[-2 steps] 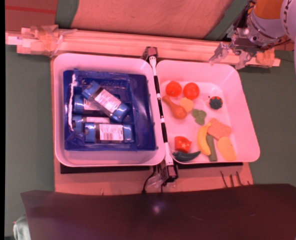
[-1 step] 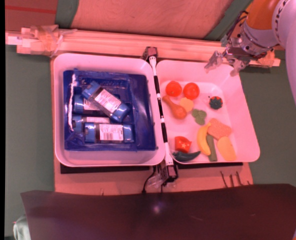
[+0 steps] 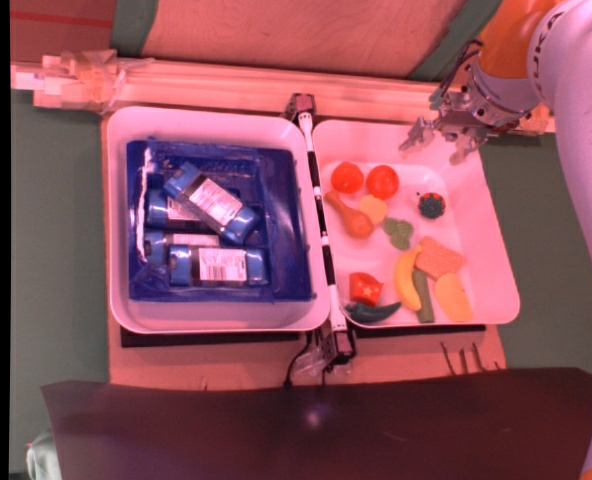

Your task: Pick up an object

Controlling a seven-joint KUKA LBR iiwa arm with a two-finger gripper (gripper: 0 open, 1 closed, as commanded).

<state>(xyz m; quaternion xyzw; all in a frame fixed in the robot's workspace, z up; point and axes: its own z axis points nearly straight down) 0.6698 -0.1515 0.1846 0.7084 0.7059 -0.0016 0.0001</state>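
My gripper (image 3: pixel 436 140) hangs over the far edge of the right bin (image 3: pixel 496 258), open, with nothing between its fingers. Below it in that bin lie toy foods: two red tomatoes (image 3: pixel 347 177) (image 3: pixel 381 181), an orange drumstick (image 3: pixel 351 216), a dark round berry (image 3: pixel 432 205), a yellow banana (image 3: pixel 407 278), an orange slice (image 3: pixel 439 258), a red pepper (image 3: pixel 366 288) and a dark green pod (image 3: pixel 373 313). The tomatoes are the nearest pieces, a little to the gripper's near left.
The left bin (image 3: pixel 121 288) holds a blue tray (image 3: pixel 286 238) with several blue-capped bottles (image 3: pixel 211 201) lying in it. A black-and-white bar (image 3: pixel 316 193) runs between the bins. A wooden rail (image 3: pixel 226 80) borders the far side, and a dark sheet (image 3: pixel 316 428) covers the near edge.
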